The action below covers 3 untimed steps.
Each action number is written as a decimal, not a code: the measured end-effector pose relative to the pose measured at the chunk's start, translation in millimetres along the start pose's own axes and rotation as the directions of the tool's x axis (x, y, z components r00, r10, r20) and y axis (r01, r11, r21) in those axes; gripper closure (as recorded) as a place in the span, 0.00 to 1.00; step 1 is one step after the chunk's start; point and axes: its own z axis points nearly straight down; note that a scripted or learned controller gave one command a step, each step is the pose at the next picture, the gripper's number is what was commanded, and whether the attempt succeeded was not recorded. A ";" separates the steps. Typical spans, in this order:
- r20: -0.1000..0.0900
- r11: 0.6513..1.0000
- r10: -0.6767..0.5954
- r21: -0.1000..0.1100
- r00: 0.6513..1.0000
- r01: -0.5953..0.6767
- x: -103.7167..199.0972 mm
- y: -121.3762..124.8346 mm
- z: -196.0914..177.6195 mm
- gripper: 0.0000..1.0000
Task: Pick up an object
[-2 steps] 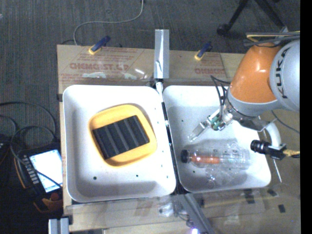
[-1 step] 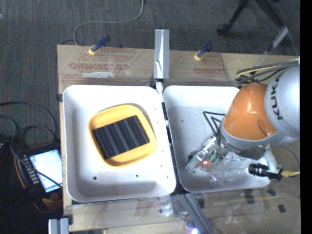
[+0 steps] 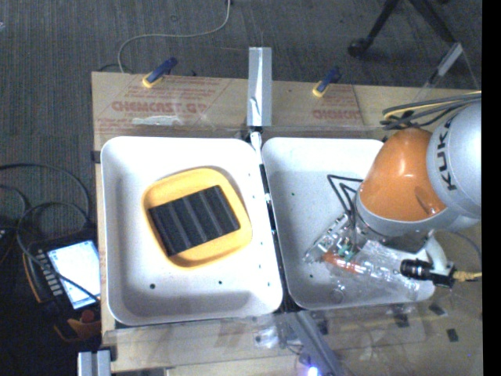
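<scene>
Yellow tray (image 3: 198, 215) in left bin (image 3: 125, 171), long axis running left-right, slightly tilted.

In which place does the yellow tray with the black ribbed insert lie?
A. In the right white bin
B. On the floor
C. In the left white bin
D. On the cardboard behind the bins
C: the yellow tray with the black ribbed insert rests on the floor of the left white bin.

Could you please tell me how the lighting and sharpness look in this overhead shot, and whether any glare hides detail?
In the camera view, lighting is even and soft; the two shallow white plastic bins look bright but keep their edges. The yellow-rimmed tray with black ribbed insert is sharp. The glossy orange band shows mild sheen, and the transparent end effector reads hazy against the white.
</scene>
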 end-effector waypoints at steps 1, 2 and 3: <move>-0.023 0.993 -0.116 0.019 0.993 0.116 -49.1 43.0 -23.8 1.00; -0.015 0.967 -0.256 0.012 0.967 0.256 -109.3 33.6 13.7 1.00; -0.020 0.987 -0.159 0.017 0.987 0.159 -118.4 92.5 -46.8 1.00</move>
